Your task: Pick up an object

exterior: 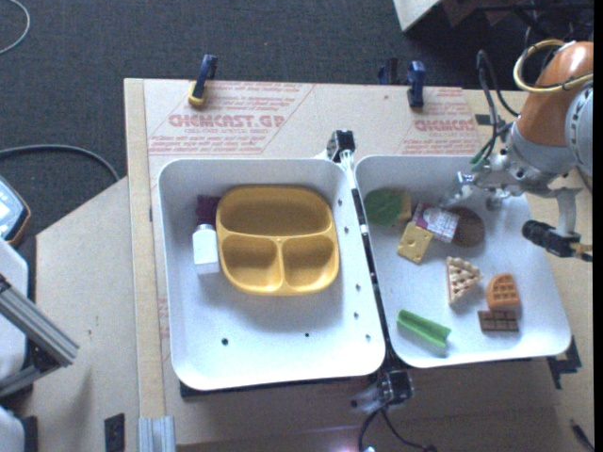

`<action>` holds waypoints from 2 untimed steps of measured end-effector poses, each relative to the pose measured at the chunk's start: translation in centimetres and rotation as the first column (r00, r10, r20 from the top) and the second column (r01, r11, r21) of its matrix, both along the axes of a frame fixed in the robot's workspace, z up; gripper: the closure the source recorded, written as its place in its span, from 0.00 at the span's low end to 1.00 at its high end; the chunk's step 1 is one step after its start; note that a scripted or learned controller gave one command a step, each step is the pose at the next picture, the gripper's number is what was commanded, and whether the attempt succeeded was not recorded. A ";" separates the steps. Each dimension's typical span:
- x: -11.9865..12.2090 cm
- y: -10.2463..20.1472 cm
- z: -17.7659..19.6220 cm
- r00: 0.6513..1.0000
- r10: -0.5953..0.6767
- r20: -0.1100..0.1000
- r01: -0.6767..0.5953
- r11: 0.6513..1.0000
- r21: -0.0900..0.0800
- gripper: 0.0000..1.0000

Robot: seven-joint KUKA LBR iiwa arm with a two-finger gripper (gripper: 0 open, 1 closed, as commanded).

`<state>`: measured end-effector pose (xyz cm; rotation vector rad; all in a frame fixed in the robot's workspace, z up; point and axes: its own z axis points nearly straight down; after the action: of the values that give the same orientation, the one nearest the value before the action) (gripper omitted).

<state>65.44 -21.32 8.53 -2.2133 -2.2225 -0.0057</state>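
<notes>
Reaching into the right bin point(556, 295), the end effector point(468, 188) hovers low near its back edge, just beside a dark round piece point(468, 226) and a small patterned packet point(439, 221); whether it is released or clenched I cannot tell. A clean pick probably calls for centring over one item, well clear of its neighbours. Candidates look like toy food: a holed yellow cheese slab point(415, 242), a pale lattice wedge point(461, 279), an orange waffle point(502, 291), a ridged chocolate block point(497, 321) and a green stalk point(422, 330). The left bin point(179, 281) holds a glossy yellow divided plate point(277, 238).
</notes>
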 end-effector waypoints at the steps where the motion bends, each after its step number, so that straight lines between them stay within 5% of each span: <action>1: 0.1 -0.1 1.2 1.000 0.001 0.003 -0.001 1.000 -0.005 1.00; 2: -0.5 -0.7 7.3 1.000 -0.005 0.009 0.005 1.000 -0.010 1.00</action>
<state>64.98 -22.01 15.81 -2.2288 -2.2265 -0.0046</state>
